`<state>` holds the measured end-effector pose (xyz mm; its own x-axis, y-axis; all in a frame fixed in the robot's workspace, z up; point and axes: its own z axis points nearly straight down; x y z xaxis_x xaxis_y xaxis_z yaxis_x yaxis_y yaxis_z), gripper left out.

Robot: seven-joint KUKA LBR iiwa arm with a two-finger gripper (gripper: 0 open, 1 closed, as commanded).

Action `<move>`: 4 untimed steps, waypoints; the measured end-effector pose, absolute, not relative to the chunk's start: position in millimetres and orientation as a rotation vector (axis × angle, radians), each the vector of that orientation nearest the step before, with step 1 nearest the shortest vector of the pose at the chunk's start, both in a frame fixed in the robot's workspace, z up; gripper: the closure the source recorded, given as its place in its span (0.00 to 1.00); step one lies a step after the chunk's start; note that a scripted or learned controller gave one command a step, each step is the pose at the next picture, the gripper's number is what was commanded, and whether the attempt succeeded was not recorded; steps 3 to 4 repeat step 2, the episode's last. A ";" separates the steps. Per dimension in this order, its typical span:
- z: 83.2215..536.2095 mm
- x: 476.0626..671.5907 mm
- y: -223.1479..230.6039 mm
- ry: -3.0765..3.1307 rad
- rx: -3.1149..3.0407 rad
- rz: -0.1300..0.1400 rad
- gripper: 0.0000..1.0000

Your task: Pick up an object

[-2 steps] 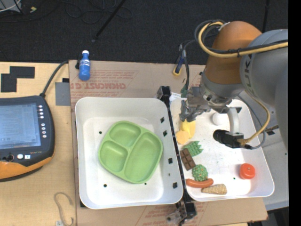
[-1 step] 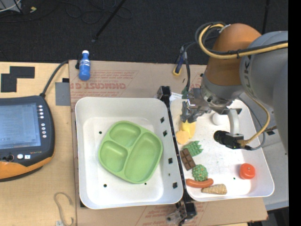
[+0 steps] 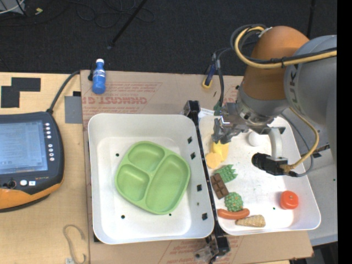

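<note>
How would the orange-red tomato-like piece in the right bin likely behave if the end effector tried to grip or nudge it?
The tomato piece looks rounded and glossy, so it may slip from a pinch. Being round, it would probably roll when nudged. It sits apart from the other toy food, so little would stop it before the bin wall.

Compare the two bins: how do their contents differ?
The left bin holds one large thing, a green divided plate; the right bin holds many small toy foods, among them a tomato, broccoli and a sausage. The gripper reaches into the right bin, not the left. Both are shallow and white.
</note>
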<state>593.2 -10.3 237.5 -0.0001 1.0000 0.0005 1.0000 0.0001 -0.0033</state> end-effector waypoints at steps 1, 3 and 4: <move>215.9 594.3 -10.1 -2.218 -2.219 0.008 1.00; 235.7 595.3 -16.3 -2.221 -2.221 0.001 1.00; 235.7 595.3 -16.3 -2.221 -2.221 0.001 1.00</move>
